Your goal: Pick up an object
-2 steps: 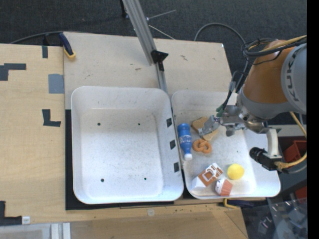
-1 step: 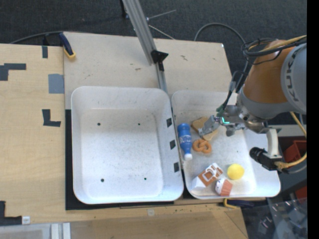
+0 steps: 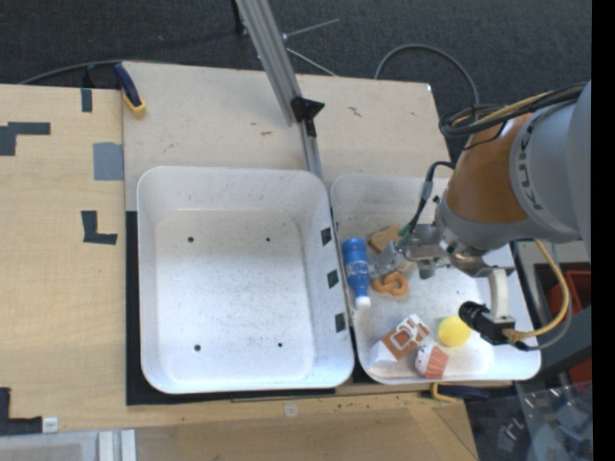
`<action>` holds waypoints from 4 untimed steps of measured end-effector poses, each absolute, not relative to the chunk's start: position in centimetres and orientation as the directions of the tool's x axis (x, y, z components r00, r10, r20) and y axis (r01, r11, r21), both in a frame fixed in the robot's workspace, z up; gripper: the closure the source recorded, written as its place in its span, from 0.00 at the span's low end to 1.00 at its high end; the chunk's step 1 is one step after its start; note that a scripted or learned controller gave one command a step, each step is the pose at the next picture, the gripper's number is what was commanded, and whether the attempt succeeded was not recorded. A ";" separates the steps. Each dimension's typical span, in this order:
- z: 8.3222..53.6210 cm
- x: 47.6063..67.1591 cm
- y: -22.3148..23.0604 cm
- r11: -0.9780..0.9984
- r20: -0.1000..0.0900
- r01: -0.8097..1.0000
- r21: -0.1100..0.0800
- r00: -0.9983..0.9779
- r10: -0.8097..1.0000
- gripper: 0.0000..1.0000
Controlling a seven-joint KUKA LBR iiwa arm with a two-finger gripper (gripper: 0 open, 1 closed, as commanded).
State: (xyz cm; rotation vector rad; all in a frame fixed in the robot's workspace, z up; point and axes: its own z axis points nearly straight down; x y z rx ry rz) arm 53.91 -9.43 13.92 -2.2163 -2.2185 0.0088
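Two shallow white plastic bins sit side by side on the bench: the left bin (image 3: 163, 257) and the right bin (image 3: 360, 195). All the loose things lie in the right bin, five that can be counted. One blue plastic bottle with a white cap (image 3: 356, 270) lies lengthwise near the bin's left wall. One orange ring-shaped piece (image 3: 389, 282) lies just beside it, with one tan lump (image 3: 384, 237) above. Toward the near edge are one orange-and-white patterned box (image 3: 405, 336), one yellow ball (image 3: 454, 331) and one small orange-and-white cup-like item (image 3: 431, 360), close together.

The grey two-finger gripper (image 3: 408, 254) hangs over the ring and the tan lump. Its fingertips are small and blurred, so whether they are apart or together cannot be told. No writing is legible on the bottle or box.
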 end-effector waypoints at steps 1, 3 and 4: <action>8.7 53.9 -9.5 0.001 -0.003 1.000 0.000 -0.001 1.000 0.00; 15.6 53.1 -9.2 0.001 0.000 1.000 0.002 -0.001 1.000 1.00; 20.0 53.7 -9.0 0.002 0.000 1.000 0.003 -0.002 1.000 1.00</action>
